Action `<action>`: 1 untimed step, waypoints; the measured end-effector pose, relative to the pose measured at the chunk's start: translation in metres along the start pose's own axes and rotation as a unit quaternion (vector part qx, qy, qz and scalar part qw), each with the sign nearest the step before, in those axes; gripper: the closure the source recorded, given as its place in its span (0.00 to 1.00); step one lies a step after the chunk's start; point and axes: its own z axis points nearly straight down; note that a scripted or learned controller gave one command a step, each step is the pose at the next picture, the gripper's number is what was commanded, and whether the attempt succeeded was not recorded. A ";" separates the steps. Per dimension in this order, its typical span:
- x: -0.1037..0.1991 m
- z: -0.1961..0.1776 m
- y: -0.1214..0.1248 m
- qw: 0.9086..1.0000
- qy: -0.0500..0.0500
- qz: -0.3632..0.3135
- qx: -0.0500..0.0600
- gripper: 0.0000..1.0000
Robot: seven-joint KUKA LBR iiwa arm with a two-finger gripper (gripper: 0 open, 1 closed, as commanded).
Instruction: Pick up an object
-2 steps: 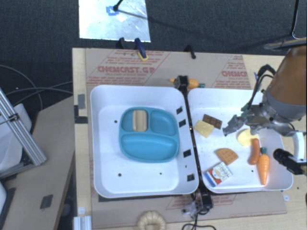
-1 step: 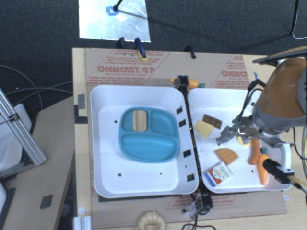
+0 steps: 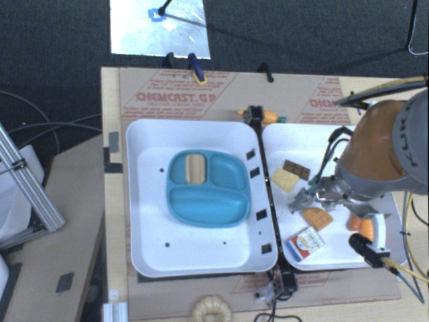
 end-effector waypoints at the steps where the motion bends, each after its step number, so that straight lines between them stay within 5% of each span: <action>1: -0.004 0.042 0.003 1.000 -0.005 0.002 -0.007 0.00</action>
